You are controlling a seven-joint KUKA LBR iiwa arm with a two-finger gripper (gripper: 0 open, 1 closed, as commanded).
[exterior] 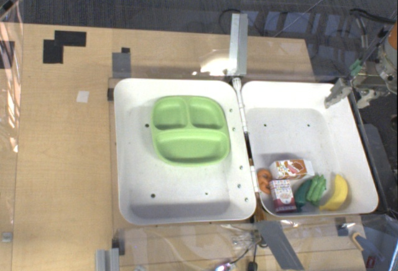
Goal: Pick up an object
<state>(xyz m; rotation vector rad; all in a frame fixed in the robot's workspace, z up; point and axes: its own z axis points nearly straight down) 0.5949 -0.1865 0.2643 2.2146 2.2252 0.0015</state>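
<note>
The right bin [298, 117] holds a cluster of items in its near corner: a white and orange carton [290, 168], a maroon box [282, 194], a small orange piece [264, 180], a green vegetable [311, 189] and a yellow banana [336, 192]. My gripper [351, 93] hangs over the bin's far right corner, well behind the cluster. It is open, with nothing between its fingers.
A green divided plate [189, 128] lies in the left bin [134, 158]. A metal divider post [238, 46] stands behind the seam between the bins. Cables run across the back right, near the arm [388, 55].
</note>
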